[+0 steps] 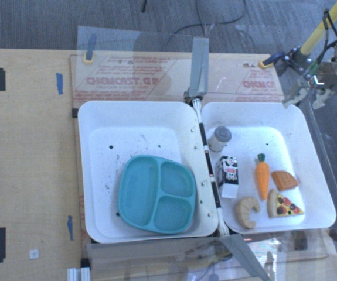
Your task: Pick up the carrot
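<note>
The carrot (262,179) is orange with a green top and lies lengthwise in the right bin (315,157), right of centre, its green end pointing to the far side. My gripper (306,94) hangs at the bin's far right corner, over the rim, well away from the carrot and up-right of it. Nothing shows in the gripper.
Around the carrot lie a toast slice (285,180) touching its right side, a pizza slice (285,206), a croissant (247,212), a milk carton (230,178) and a grey can (220,137). The left bin (98,157) holds a teal divided plate (157,194).
</note>
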### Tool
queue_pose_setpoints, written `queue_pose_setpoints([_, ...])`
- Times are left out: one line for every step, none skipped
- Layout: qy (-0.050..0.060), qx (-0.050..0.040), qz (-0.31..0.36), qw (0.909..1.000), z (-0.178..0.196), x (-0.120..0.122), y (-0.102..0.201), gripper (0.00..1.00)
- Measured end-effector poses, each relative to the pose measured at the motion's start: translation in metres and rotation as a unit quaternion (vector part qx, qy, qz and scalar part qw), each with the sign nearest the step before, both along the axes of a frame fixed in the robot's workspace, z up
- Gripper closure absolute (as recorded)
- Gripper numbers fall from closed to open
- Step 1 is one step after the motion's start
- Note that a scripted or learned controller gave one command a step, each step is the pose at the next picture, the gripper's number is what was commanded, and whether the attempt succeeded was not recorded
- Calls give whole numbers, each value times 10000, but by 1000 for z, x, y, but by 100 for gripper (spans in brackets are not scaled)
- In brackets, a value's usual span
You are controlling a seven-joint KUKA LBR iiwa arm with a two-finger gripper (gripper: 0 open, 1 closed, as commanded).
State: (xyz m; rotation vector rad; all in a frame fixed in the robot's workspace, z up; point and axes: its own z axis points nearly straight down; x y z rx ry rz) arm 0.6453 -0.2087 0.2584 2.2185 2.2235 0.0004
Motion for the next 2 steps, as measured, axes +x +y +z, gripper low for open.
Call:
queue_pose_setpoints([-6,-3,556,9985,-130,-21,10,0])
queue_pose_setpoints([-28,-10,526,9986,-170,-71,64,0])
